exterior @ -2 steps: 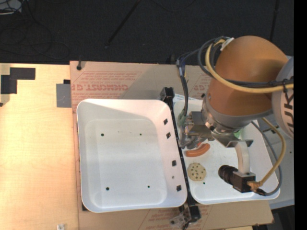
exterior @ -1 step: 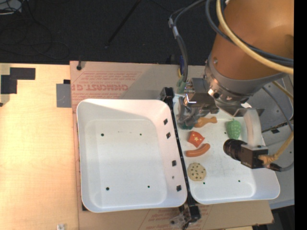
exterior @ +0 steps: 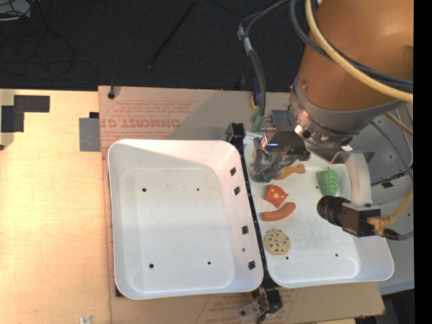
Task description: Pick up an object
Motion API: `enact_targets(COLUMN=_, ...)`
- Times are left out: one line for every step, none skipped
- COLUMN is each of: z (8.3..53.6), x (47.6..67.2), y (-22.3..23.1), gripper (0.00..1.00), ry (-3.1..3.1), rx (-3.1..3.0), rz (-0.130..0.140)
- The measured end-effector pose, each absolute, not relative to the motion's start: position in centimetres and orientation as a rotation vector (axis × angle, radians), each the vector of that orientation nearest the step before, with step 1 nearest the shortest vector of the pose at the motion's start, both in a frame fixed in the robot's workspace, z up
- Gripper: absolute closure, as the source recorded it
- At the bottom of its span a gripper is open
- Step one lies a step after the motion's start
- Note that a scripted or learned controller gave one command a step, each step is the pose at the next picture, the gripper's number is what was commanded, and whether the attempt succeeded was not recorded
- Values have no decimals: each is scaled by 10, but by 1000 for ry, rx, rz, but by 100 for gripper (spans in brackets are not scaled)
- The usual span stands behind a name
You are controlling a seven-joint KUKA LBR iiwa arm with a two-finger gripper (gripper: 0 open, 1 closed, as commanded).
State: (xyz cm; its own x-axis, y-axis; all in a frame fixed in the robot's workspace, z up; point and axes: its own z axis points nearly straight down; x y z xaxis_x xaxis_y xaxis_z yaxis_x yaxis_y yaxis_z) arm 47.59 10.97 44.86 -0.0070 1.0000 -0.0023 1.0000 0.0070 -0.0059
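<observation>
So far nothing looks lifted: the gripper [exterior: 264, 164] is low in the upper left corner of the right bin [exterior: 337, 265], just right of the divider between the bins, and whether its fingers are apart or together I cannot tell, since the wrist hides them. Nothing is seen clamped between them, so the pick is, by my judgement, yet to be done. Around the gripper lie a tan piece [exterior: 291, 172], a red piece [exterior: 275, 194], a sausage [exterior: 278, 212], a cookie [exterior: 276, 241] lower down, and a green item [exterior: 329, 180] to the right. The left bin [exterior: 135, 275] sits beside it at centre frame.
</observation>
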Motion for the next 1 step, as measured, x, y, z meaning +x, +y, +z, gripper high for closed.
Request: enact_targets(z=458, x=476, y=110, gripper=100, ry=-2234, rx=-2203, rz=14)
